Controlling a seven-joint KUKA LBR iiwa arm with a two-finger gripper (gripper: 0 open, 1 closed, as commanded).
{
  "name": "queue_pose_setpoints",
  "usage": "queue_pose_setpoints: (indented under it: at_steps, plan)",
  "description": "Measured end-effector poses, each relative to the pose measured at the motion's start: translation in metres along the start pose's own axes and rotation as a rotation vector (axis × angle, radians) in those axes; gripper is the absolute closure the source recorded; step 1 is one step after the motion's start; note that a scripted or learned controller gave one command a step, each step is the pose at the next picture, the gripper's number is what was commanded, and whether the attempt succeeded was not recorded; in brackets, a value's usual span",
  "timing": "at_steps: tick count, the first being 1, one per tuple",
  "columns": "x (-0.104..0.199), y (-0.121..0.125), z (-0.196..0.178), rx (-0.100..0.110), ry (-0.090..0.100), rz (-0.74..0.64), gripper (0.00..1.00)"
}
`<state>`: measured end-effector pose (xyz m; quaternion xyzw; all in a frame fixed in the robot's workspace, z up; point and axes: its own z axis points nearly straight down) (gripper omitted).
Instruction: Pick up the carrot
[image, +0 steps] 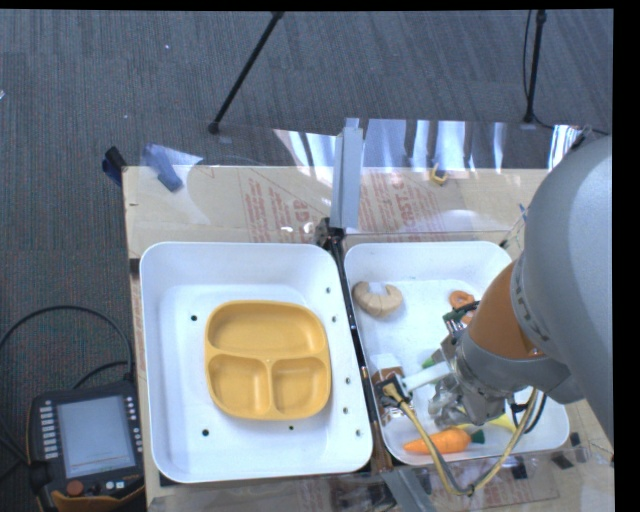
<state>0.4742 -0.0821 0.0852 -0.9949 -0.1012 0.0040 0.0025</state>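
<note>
Hovering in the right bin (420, 262), the gripper (452, 405) is sitting just above the carrot (440, 441), lying left-right at the near wall; finger state indiscernible.

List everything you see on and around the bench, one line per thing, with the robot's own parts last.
left bin: 1, white, left half of the bench
divided plate: 1, yellow, three compartments, middle of the left bin
right bin: 1, white, right half of the bench
carrot: 1, orange with a green top, near edge of the right bin, just below the gripper
bread-like piece: 1, tan, far left part of the right bin
small round piece: 1, orange, far part of the right bin beside the arm
teach pendant: 1, dark with a grey screen, floor at lower left
arm: 1, grey with an orange band, over the right bin
gripper: 1, above the carrot
</note>
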Motion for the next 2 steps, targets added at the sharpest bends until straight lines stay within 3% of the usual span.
queue_pose_setpoints:
  at_steps: [1,2]
  plan:
    - [-0.0014,-0.0002,-0.0074,0.004,-0.006,-0.002,1.00]
    - [0.0008,-0.0033,-0.0001,0.000,0.001,0.001,1.00]
